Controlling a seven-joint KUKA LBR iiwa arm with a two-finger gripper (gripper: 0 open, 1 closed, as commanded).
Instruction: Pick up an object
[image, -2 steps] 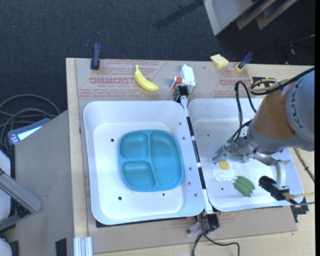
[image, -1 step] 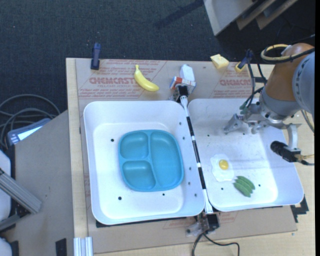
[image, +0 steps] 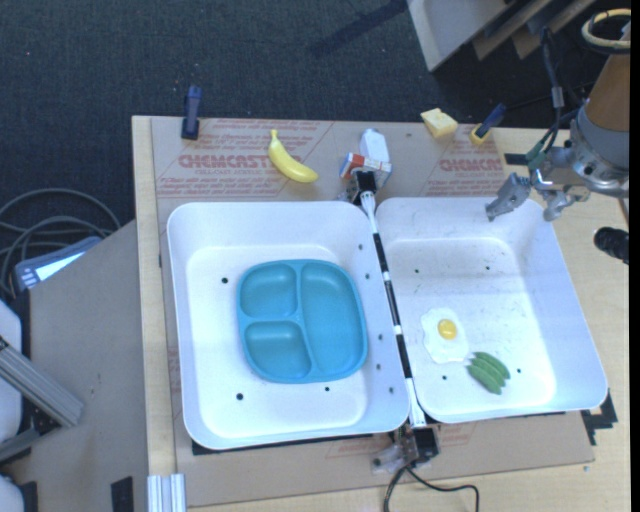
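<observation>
Gripper (image: 530, 200) seemingly open, empty, above right bin's (image: 575, 300) far rim.

2 shallow white bins sit side by side on the bench (image: 150, 300). The left bin (image: 200, 240) holds a blue divided plate (image: 302, 320) with 3 compartments, lying near its centre. In the right bin (image: 560, 300), toward 6 o'clock, a fried egg toy (image: 445, 334) lies just beside a green pea pod (image: 489, 371), the pod at the egg's 4 o'clock. The gripper (image: 530, 200) hangs over the right bin's rim at 1 o'clock, its 2 fingers spread apart with nothing between them. Behind the bins, a yellow banana (image: 290, 160) lies at 12 o'clock of the left bin, and a yellow wedge (image: 438, 123) sits behind the right bin.
</observation>
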